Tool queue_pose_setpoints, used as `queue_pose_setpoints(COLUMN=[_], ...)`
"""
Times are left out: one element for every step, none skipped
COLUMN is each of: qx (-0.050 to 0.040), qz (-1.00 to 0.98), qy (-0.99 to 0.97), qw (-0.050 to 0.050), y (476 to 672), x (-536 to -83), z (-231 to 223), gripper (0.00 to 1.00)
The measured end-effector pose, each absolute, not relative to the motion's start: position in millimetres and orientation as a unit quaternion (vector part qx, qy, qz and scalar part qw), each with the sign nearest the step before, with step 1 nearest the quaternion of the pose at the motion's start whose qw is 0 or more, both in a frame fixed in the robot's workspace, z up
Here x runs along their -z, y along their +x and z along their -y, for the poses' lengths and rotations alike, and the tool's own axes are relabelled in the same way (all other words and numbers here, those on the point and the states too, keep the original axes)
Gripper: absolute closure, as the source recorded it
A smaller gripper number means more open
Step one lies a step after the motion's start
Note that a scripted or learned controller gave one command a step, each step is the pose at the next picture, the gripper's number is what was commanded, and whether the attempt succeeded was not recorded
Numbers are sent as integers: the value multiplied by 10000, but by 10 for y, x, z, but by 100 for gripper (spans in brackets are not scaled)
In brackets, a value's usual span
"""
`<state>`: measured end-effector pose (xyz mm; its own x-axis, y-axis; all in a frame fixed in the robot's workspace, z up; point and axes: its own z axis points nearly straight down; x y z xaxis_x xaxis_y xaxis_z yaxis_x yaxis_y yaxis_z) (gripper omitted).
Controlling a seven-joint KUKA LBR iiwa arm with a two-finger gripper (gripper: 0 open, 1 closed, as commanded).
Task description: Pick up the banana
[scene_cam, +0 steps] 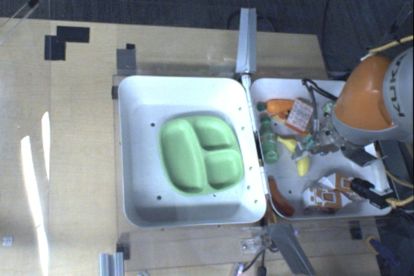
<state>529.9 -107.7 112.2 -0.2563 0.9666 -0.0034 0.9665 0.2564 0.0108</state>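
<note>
Hovering my end effector [309, 144] over the right bin [336, 211], beside the banana [301, 163]; I cannot tell its state.

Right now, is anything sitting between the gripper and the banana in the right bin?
Nothing visible blocks it. The gripper sits in the right bin just above the banana, whose yellow body shows directly beneath. A green toy lies close to its left, beside the path rather than across it.
</note>
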Motion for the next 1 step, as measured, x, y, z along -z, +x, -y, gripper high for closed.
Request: queue_pose_setpoints(qx=[-25], qz=[-7863], qy=[6178], qw=[38], y=[5386], x=[-2208], z=[591], gripper=[100])
